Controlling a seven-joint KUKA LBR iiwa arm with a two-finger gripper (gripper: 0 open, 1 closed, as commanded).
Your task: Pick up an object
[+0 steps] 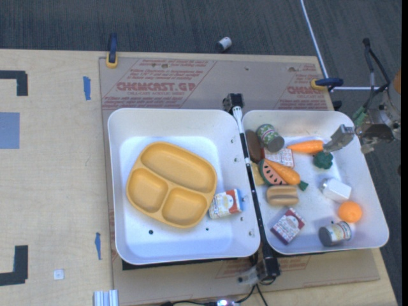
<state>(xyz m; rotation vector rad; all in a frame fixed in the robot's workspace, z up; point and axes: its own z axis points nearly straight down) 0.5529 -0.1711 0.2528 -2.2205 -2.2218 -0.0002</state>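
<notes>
- The gripper (342,138) hangs low over the right bin (376,212), still in the approach; nothing sits between its fingers, and their spread is unclear.
- The toy carrot (305,147) lies just beside it, broccoli (323,160) below.
- Next comes a short descent onto one piece.

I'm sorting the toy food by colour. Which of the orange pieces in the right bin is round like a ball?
The orange ball near the bin's lower right edge, next to the white block; the carrots are long and tapered.
</notes>
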